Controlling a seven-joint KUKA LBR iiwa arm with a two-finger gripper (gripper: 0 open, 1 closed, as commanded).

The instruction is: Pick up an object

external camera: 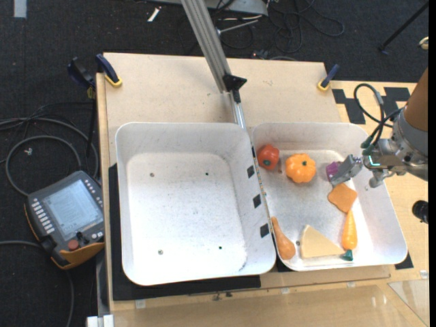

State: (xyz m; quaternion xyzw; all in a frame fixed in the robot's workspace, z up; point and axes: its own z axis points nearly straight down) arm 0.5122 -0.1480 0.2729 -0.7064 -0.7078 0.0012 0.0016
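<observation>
Apparently the nearest candidate is the small purple object (333, 170) in the right bin (398, 240), which sits touching the tip of the gripper (354, 167), though I cannot tell whether it is between the fingers or only beside them, or how wide they stand. If they close off-centre, it could squirt out toward the orange slice (343, 197) just below or the little pumpkin (300, 168) nearby. The arm's upper part is cut off at the frame's right, and the purple object's shape is too small to make out.
</observation>
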